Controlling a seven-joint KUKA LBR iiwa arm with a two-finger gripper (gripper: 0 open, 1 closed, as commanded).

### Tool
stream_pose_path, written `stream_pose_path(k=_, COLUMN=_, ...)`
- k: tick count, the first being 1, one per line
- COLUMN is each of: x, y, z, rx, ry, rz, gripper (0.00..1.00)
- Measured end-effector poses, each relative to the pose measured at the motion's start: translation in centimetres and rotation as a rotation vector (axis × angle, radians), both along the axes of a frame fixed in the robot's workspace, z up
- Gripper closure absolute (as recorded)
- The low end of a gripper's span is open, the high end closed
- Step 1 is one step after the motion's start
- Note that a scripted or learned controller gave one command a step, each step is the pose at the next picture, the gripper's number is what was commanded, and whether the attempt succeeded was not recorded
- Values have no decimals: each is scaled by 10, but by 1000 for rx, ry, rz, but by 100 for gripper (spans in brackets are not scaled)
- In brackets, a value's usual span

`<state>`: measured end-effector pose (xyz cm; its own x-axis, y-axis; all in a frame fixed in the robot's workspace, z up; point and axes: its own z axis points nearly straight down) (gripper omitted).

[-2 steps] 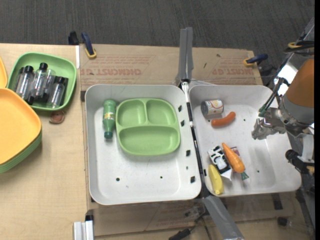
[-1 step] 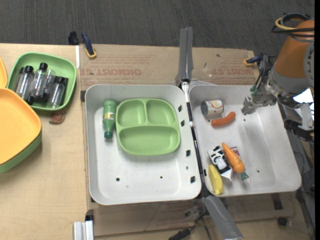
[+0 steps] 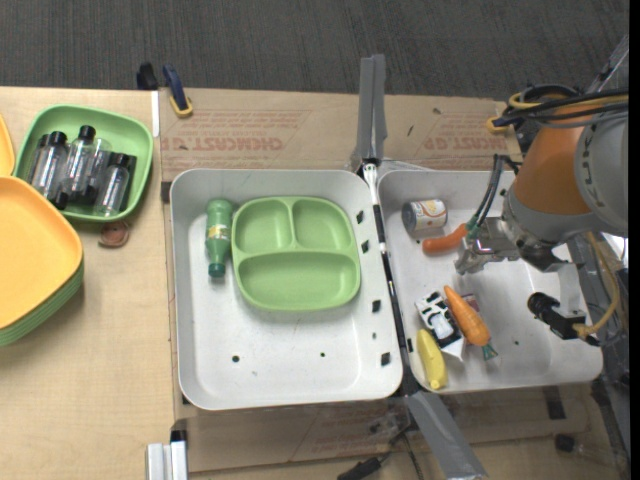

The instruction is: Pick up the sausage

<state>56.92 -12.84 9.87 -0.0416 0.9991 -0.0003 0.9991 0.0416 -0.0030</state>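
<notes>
We are looking at the sausage (image 3: 444,240), a short orange-red link lying at a slight slant in the upper part of the right bin (image 3: 520,363), just below a small can (image 3: 426,214) with a pale label whose print is too small to read. Its right end is sitting right at the end effector (image 3: 472,251), which is reaching down from the grey arm (image 3: 575,183) with its orange band; we cannot tell whether the end effector is released or clenched, nor whether it is touching the sausage. Lower in the same bin we are seeing a carrot (image 3: 468,317) lying across a black-and-white packet (image 3: 437,315), with a yellow banana-like piece (image 3: 431,359) just beside them near the bin's front edge. In the left bin (image 3: 200,368) a green divided plate (image 3: 295,252) is resting with a green bottle (image 3: 217,235) lying alongside its left rim. On the cardboard covering the worktop (image 3: 100,388) behind the bins we are reading red lettering, upside down, that looks like "CHEMCUZ". At far left a green tray (image 3: 40,128) is holding small dark-capped bottles (image 3: 82,170), next to stacked orange plates (image 3: 35,263).
</notes>
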Motion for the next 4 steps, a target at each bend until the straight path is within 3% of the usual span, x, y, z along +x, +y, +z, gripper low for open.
stream_pose_path(k=1, x=31, y=-30, z=-7, rx=-2, ry=-4, rz=115, gripper=100)
stream_pose_path(k=2, x=60, y=-76, z=27, rx=-2, ry=-5, rz=120, gripper=100)
stream_pose_path(k=3, x=14, y=-26, z=31, rx=0, ry=-3, rz=271, gripper=100)
stream_pose_path(k=4, x=27, y=-72, z=-7, rx=-1, ry=-4, rz=72, gripper=100)
